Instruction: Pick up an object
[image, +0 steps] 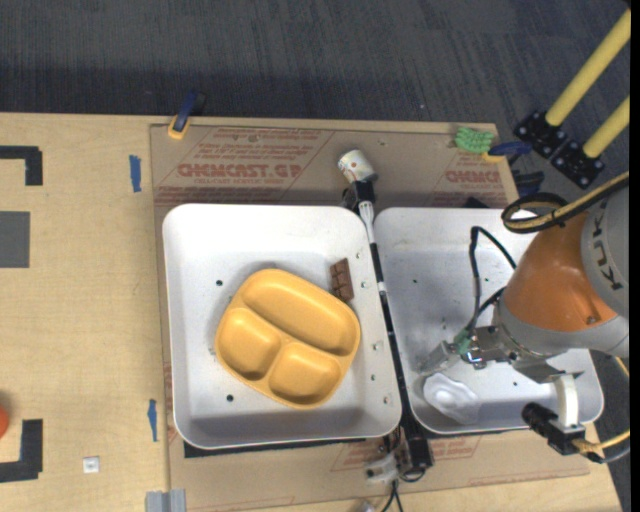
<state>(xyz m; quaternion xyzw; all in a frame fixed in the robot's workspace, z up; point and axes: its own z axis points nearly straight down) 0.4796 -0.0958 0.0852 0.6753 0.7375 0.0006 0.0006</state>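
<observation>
Nearest us, the grey-and-orange arm (560, 300) lowers its gripper (452, 352) into the right bin (420, 240), over a white object (450, 397); we cannot tell its state. "CHEMCAST GP" marks the surface (240, 168); the left bin (200, 300) holds a yellow divided tray (288, 337)

A mustard-yellow tray (288, 335) and a brown block (340, 279) lie in a white bin (190, 300); the arm's band (555, 290) is orange.

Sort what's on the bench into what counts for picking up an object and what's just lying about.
For the job:
gripper, low in the right bin
white object beneath it
yellow divided tray in the left bin
small brown piece beside the tray

Lying about:
blue clamp
green clamp
blue tape
</observation>
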